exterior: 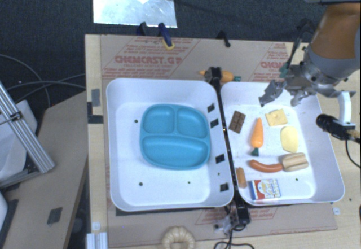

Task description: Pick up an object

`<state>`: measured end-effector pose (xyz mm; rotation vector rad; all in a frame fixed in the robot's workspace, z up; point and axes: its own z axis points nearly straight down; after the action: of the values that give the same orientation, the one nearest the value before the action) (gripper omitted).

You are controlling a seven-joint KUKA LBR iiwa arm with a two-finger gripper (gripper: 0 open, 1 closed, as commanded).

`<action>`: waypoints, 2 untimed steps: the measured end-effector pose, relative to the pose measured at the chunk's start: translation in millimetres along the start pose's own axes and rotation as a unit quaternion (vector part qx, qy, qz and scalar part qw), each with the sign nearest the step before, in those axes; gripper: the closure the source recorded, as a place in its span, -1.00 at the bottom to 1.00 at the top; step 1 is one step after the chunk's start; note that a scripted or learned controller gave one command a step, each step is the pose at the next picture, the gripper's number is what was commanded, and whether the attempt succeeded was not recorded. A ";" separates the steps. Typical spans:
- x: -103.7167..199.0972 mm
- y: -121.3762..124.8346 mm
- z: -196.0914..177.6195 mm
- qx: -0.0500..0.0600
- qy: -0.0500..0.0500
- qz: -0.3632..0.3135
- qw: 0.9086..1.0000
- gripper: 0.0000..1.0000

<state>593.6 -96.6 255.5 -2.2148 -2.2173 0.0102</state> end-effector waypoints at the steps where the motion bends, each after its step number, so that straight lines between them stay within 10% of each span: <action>1: 0.1 2.0 -6.6 -0.006 -0.001 -0.001 1.000 -1.00; 2: -5.2 -0.1 36.8 -0.004 -0.001 0.000 1.000 -1.00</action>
<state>593.1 -101.8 218.7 -2.2198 -2.2223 0.0016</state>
